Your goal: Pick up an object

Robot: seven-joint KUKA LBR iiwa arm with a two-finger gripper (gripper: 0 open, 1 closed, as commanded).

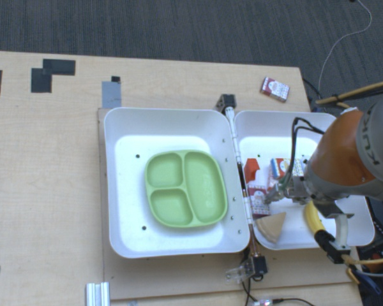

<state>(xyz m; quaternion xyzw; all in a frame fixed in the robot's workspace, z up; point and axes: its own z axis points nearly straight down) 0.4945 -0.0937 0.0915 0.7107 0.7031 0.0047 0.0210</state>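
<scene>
The right bin [252,127] holds several small things: a red packet [252,168], a red-and-white packet [279,167], a white-and-red wrapper [259,195], a tan wedge [272,225] and a yellow piece [313,218]. My gripper [282,191] hangs low over the middle of this bin, just right of the white-and-red wrapper and below the red-and-white packet. The grey wrist and orange band hide the bin's right half. I see nothing lifted off the bin floor.
In the left bin [124,183] lies a green divided plate [186,189]. A small red box [275,89] rests on the bench beyond the right bin. Cables run along the bins' near edge and at the far right.
</scene>
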